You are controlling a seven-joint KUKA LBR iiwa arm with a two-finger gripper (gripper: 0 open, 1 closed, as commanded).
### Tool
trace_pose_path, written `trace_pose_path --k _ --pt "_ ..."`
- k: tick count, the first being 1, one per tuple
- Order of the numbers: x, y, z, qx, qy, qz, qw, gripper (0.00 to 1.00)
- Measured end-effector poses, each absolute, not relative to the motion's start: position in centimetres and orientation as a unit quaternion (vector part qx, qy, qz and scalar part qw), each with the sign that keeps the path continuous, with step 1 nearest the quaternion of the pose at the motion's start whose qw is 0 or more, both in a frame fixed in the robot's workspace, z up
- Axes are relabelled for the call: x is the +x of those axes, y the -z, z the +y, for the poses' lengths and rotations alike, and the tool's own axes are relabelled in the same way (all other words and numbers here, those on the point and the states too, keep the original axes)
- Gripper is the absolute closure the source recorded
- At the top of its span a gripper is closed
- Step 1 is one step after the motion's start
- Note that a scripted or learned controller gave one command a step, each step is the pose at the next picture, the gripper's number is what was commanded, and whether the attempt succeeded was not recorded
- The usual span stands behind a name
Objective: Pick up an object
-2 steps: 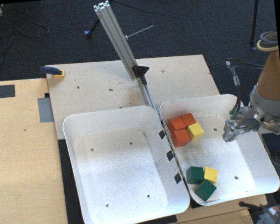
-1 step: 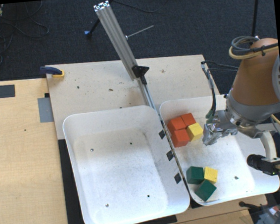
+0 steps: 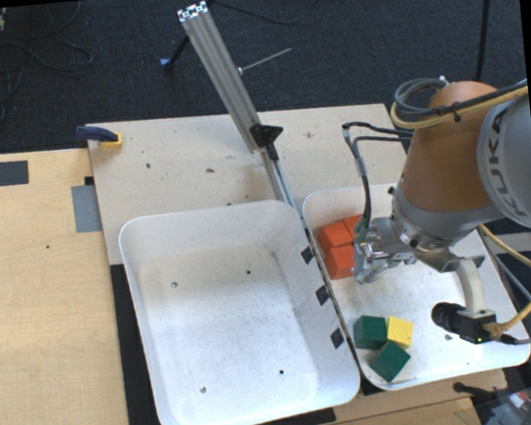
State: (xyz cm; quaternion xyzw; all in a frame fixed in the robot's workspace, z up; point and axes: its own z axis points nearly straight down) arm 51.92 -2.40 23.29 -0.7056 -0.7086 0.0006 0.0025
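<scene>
An orange block (image 3: 338, 247) lies in the right bin (image 3: 424, 374), against its left wall. My gripper (image 3: 369, 260) hangs low over that bin, right beside the orange block and just to its right. Near the bin's front lie two green blocks (image 3: 370, 330) (image 3: 391, 362) with a yellow block (image 3: 400, 331) between them on the right. I see nothing held between the fingers.
The left bin (image 3: 170, 377) sits beside the right one, their walls joined by black clips (image 3: 323, 294). A slanted aluminium bar (image 3: 229, 79) rises behind the bins. The arm's bulk covers the right bin's back right part.
</scene>
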Motion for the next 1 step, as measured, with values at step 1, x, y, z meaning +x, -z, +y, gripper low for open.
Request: trace_pose_path --k 1 --pt "51.94 -23.4 3.29 -0.705 -0.0005 -0.709 0.002 1.0"
